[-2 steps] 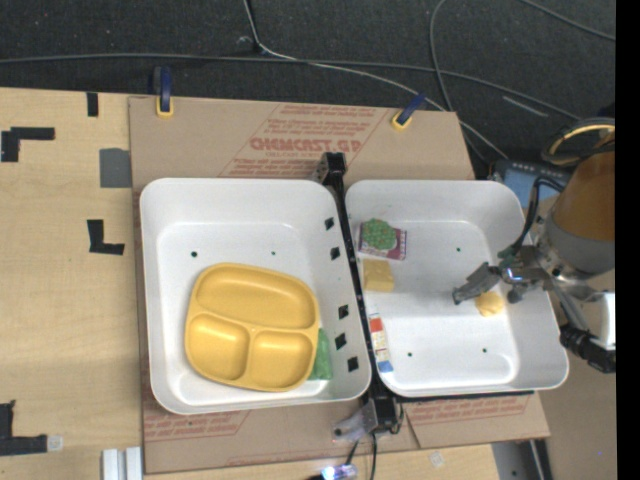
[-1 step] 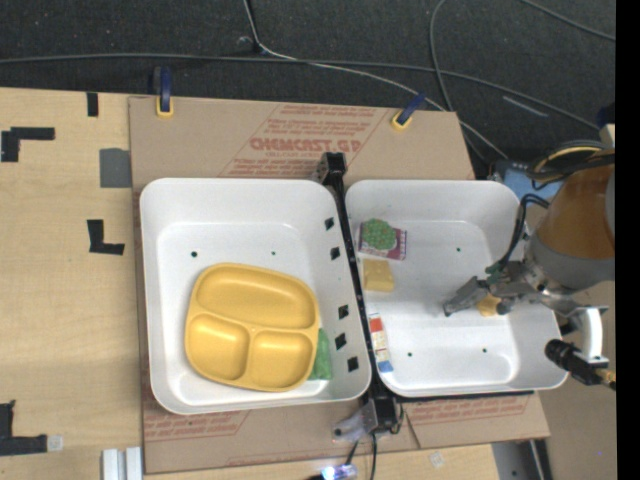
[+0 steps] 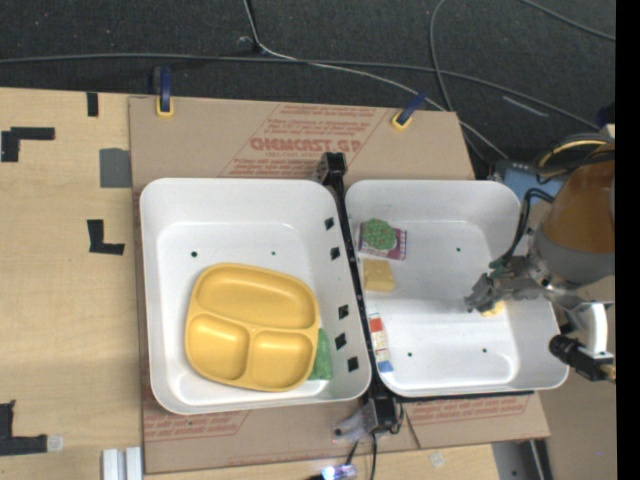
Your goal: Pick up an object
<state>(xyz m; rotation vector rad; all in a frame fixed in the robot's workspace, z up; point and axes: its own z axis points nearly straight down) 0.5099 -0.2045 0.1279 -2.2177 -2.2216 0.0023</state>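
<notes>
Yellow item (image 3: 491,308), small and partly hidden, lies on the floor of the right bin (image 3: 450,373) near its right wall, directly beneath the gripper (image 3: 488,296).

Camera view: the gripper is low over this item; whether it is parted or closed cannot be told, and no grasp is confirmed. The item appears light and small; its stiffness cannot be judged. Take hold across its narrow width.

Other candidates lie along the right bin's left side: a green item on a pink packet (image 3: 381,238), a pale yellow block (image 3: 378,274) and a slim striped item (image 3: 379,336). The central floor offers open room. The left bin (image 3: 165,218) holds a yellow divided tray (image 3: 252,325), rigid and smooth, with a green item (image 3: 322,356) against its right edge.
</notes>
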